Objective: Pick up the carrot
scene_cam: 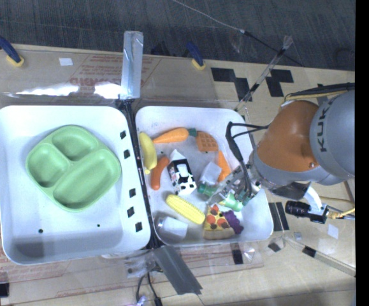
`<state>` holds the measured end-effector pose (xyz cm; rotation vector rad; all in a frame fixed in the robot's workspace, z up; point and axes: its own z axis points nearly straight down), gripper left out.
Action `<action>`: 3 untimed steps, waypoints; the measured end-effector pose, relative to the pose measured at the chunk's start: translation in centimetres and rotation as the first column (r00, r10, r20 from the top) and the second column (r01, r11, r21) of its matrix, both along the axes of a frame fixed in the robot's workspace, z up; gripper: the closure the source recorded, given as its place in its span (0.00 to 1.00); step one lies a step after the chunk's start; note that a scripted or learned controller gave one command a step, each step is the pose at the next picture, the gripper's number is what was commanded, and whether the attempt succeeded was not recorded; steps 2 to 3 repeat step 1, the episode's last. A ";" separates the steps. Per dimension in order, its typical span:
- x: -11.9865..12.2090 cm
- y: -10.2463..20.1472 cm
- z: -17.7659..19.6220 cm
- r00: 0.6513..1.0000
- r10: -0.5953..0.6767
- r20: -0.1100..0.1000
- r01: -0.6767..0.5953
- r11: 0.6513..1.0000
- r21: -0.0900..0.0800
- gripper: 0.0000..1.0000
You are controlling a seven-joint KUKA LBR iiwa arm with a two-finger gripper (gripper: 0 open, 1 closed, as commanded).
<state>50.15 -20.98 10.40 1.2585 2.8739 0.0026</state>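
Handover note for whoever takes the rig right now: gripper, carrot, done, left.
Gripper: low in the right bin, at its right side among the toy food; finger state not readable from this angle.
Carrot: lying flat near the bin's back wall, next to the banana, well apart from the gripper. A second orange piece lies below it beside the cow-print carton.
Left bin: holds the green divided plate.
Done: nothing visible; the carrot is not lifted.
Left: move to the carrot, grasp it, lift it.
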 end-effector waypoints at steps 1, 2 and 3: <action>3.2 0.0 9.1 0.932 -0.362 0.000 0.362 0.932 -0.001 1.00; 3.2 0.0 9.1 0.932 -0.362 0.000 0.362 0.932 -0.001 1.00; 3.2 0.0 9.1 0.932 -0.362 0.000 0.362 0.932 -0.001 1.00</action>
